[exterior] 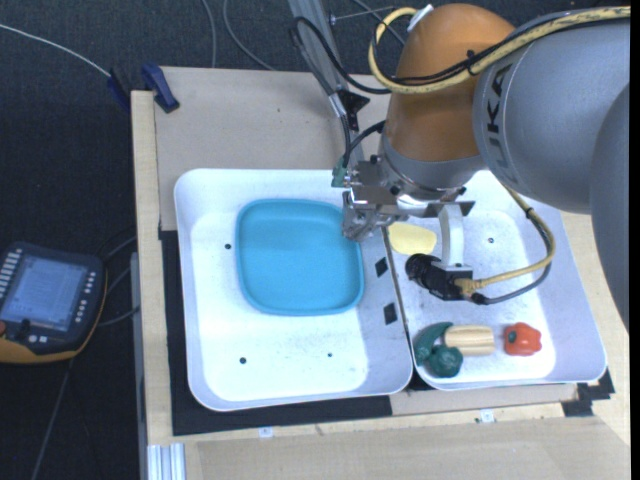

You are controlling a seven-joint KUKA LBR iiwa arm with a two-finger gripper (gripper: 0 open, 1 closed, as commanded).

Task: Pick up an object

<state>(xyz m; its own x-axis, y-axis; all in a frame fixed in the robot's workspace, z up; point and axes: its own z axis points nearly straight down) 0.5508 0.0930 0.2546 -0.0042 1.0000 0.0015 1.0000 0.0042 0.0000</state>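
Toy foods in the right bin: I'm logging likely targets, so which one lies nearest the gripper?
The pale yellow piece, just right of the gripper. The green one, tan one and red one sit along the bin's near edge.

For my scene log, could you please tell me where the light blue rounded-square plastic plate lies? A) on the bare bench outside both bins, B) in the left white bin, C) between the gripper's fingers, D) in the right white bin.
B: the light blue rounded-square plastic plate lies flat on the floor of the left white bin.
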